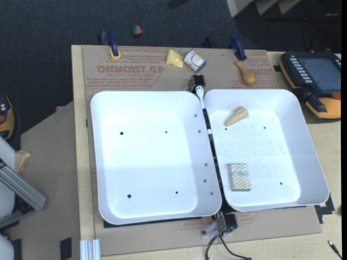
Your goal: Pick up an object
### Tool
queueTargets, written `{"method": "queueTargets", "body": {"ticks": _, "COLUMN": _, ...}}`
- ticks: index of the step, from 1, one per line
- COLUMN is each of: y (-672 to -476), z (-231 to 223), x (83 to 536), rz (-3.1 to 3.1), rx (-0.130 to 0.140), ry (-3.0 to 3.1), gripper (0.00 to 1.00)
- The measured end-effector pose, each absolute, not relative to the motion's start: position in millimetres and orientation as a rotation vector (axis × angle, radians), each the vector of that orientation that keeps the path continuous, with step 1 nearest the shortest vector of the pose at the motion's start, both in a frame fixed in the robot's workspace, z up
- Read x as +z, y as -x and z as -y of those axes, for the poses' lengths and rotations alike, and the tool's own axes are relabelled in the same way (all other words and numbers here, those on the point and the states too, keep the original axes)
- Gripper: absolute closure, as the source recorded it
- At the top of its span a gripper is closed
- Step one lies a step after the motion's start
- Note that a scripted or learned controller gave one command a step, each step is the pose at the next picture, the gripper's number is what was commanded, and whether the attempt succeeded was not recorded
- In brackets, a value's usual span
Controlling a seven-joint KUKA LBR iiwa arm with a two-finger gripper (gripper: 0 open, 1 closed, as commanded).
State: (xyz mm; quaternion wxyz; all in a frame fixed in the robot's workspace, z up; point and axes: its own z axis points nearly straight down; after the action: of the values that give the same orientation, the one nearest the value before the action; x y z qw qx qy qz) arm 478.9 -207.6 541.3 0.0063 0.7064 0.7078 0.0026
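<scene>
Camera view is looking down on the bench, and the claw's state cannot be told from it. The things for picking are lying in the right bin [271, 156]: a tan cone-shaped piece [236, 116] is resting on its side near the bin's far-left corner, its narrow end pointing toward the left wall, and a small patterned packet [239, 176] is lying flat near the bin's left wall, closer to the near edge. The two are sitting well apart, neither touching a wall. The left bin [146, 156] is standing just beside the right one, their inner rims meeting along a dark seam, and a black fitting [198, 83] is sitting at the far end of that seam. Both bins are resting on a brown printed board [130, 68]. Along the board's far edge, a yellow wedge [174, 59] and a small white block [194, 60] are lying just beside each other, and a brown pear-shaped piece [246, 75] is lying further to the right, near the right bin's far rim. Two blue clamps are gripping the board's far edge, one [113, 43] toward the left corner and one [237, 47] toward the right. A black and orange control pendant [317, 80] is sitting off the board's far-right corner. A small coloured bit [137, 30] is lying on the dark carpet beyond the far edge. Cables [222, 226] are trailing out at the near edge below the seam
</scene>
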Motion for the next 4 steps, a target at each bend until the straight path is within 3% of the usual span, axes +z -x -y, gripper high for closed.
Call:
{"method": "queueTargets", "body": {"ticks": 1, "y": -537.9, "z": 149.3, "x": 368.9, "rz": -2.240, "rx": -0.010, "ry": -2.224, "gripper": 1.00}}
{"method": "queueTargets", "body": {"ticks": 2, "y": -484.4, "z": 169.7, "x": 485.7, "rz": -2.208, "rx": 0.011, "ry": -2.215, "gripper": 1.00}}
{"method": "queueTargets", "body": {"ticks": 3, "y": -478.9, "z": 114.0, "x": 406.3, "rz": -2.233, "rx": -0.005, "ry": -2.221, "gripper": 1.00}}
{"method": "queueTargets", "body": {"ticks": 4, "y": -492.5, "z": 93.9, "x": 543.7, "rz": -2.214, "rx": 0.018, "ry": -2.206, "gripper": 1.00}}
